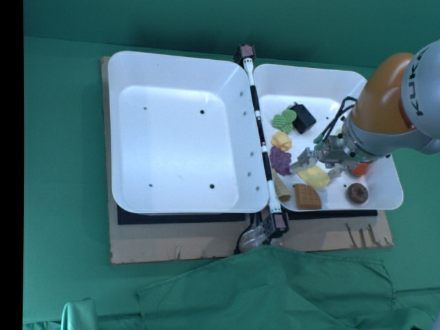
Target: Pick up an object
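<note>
Gripper (307, 161) is low over the right bin (323, 81), arm (392, 108) coming in from the right, orange band above the wrist. Metal fingers point left toward the bin divider. Can't tell from this angle whether the jaws are wide or narrow; the fingertips blur into the clutter, and nothing is visibly clamped between them.

Objects, relative to the jaws:
- Yellow piece (314, 177) just below the fingertips, probably touching or nearly so; hard to say at this resolution.
- Purple grape cluster (280, 160) just left of the tips, near the divider.
- Small yellow lump (281, 141) up-left of the tips, just above the grapes.
- Green leafy piece (283, 121) further up from the tips, touching a black block (302, 117) on its right.
- Brown waffle (306, 196) below the jaws, just under the yellow piece.
- Tan cone (282, 185) down-left of the jaws, lying against the divider side.
- Chocolate doughnut (357, 194) down-right, behind the jaws, under the wrist.
- Orange-red item (360, 170) behind the jaws, mostly hidden by the gripper body; can't identify it.

Left bin (137, 67) sits well to the left of the jaws, past the black-and-white divider bar (256, 108). Both bins rest on a cardboard sheet (158, 243) over green cloth (62, 150).
</note>
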`<act>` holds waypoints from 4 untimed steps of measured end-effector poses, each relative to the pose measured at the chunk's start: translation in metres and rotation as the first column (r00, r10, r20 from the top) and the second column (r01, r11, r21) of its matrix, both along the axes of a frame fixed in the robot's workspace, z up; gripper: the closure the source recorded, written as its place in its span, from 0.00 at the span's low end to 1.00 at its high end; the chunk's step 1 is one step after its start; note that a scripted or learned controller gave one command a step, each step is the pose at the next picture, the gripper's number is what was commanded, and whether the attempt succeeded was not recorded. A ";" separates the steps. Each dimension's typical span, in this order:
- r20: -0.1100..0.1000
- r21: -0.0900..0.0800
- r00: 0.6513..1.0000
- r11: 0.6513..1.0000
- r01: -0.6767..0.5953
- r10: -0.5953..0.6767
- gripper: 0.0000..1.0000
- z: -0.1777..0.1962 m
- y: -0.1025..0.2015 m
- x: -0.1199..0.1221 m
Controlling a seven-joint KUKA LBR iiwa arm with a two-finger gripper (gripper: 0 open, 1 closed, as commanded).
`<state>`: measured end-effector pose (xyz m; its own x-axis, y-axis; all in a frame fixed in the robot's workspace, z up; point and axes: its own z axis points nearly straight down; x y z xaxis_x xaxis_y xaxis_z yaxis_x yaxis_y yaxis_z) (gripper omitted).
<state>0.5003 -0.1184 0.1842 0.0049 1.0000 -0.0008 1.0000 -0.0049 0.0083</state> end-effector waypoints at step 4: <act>0.003 -0.003 1.000 1.000 -0.002 0.002 1.00 0.166 -0.017 0.005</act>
